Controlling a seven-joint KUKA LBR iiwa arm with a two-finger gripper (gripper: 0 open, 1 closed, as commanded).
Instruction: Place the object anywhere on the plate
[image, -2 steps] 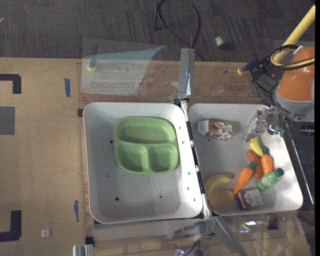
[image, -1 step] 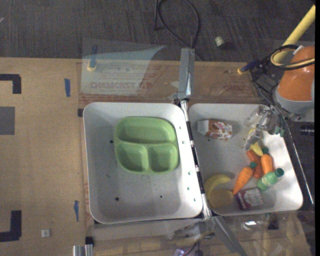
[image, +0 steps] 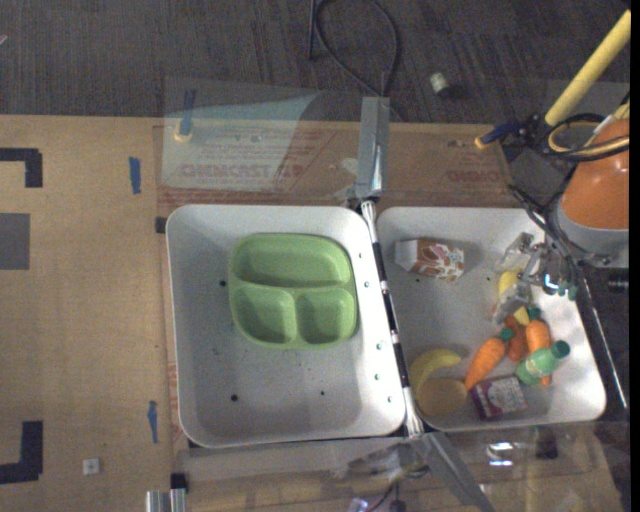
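Look at the right white bin (image: 590, 395). Your grey arm with the orange band (image: 598, 195) reaches in from the right, and its metal two-finger gripper (image: 522, 283) hangs low over the far right part of that bin. You cannot tell from here if it is wide or pinched, and nothing shows clearly between its tips, so do not count on it holding anything.

The toys sit in a bunch just below the gripper. A small yellow piece (image: 507, 284) lies right beside the tips. Toward the front of the bin lie two orange toy carrots: the left carrot (image: 485, 362) slants, with its thin end pointing to the front left, and the right carrot (image: 538, 335) lies closer to the gripper. Next to them is a green and orange toy bottle (image: 541, 364), a small purple packet (image: 497, 397), and a round yellow toy (image: 437, 378) by the bin's left wall. A small brown and white carton (image: 431, 258) rests apart, to the gripper's left.

The green plate with three sections (image: 293, 288) sits in the left white bin (image: 200, 390), well apart from the gripper. So once you have a toy, I think you must carry it straight left, over the wall between the bins. Nothing rests on the plate yet.
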